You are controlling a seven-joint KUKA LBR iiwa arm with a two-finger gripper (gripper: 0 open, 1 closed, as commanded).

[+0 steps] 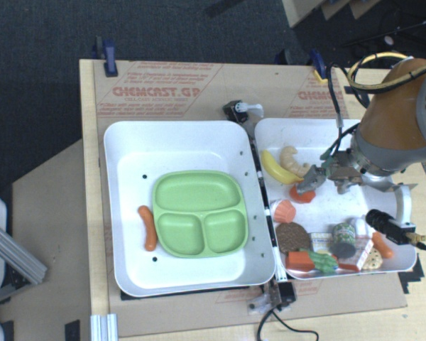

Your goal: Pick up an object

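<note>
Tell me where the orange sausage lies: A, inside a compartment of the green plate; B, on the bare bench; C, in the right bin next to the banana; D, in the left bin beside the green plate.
D: the orange sausage lies on the left bin floor, just left of the green divided plate.

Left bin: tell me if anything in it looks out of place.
One thing: the orange sausage lies on the left bin floor beside the green divided plate, not in any compartment. The other food sits piled in the right bin.
</note>
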